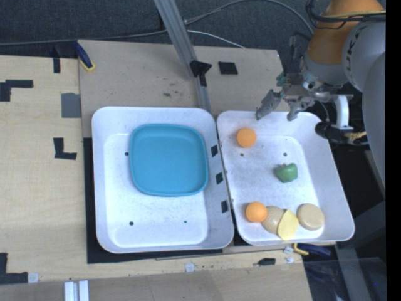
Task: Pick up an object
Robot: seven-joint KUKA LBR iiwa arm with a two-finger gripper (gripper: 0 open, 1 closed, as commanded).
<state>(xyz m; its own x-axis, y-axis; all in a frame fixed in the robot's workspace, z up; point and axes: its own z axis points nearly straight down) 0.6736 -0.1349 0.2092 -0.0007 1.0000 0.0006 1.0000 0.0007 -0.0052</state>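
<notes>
I see the jaws spread open with nothing between them, hanging over the far rim of the right bin (326, 168); the gripper (279, 110) sits at the end of the grey arm (351, 49) (orange band above the wrist). Nearest the jaws, just below and left of them, lies an orange ball (246, 137); further down is a green object (287, 172); well beyond that, a second orange ball (255, 212) touches a cluster of pale pieces (291, 220). Left of the jaws, the other bin (113, 187) holds a blue plate (168, 159) on the worktop (37, 193).
</notes>
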